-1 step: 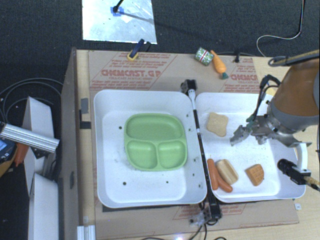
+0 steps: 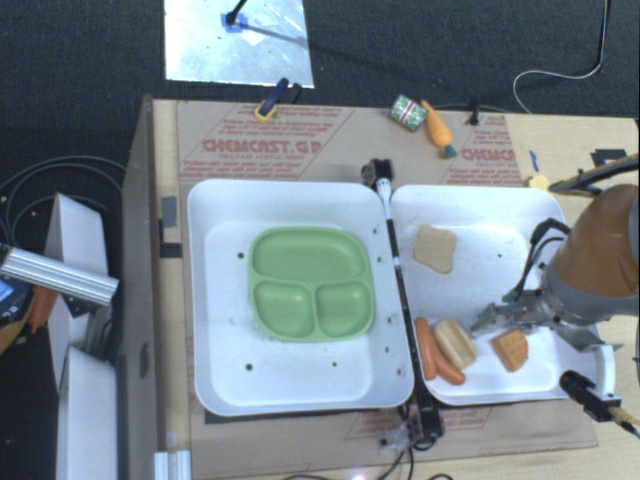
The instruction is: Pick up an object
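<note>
In the right bin (image 2: 500, 230), my gripper (image 2: 503, 318) hangs low near the front, reaching in from the right under the arm's orange band. Just below it, touching or nearly so, lies a small orange-brown toast-like piece (image 2: 511, 350). A hot dog in a bun (image 2: 446, 348) lies to the left of that piece, by the bin's front left corner. A tan slice of bread (image 2: 435, 248) rests farther back in the same bin, apart from the gripper.
The left bin (image 2: 215, 268) holds a green divided tray (image 2: 310, 283). On the cardboard behind the bins lie a small green can (image 2: 408, 111) and a toy carrot (image 2: 438, 128). A dark divider (image 2: 397, 268) runs between the two bins.
</note>
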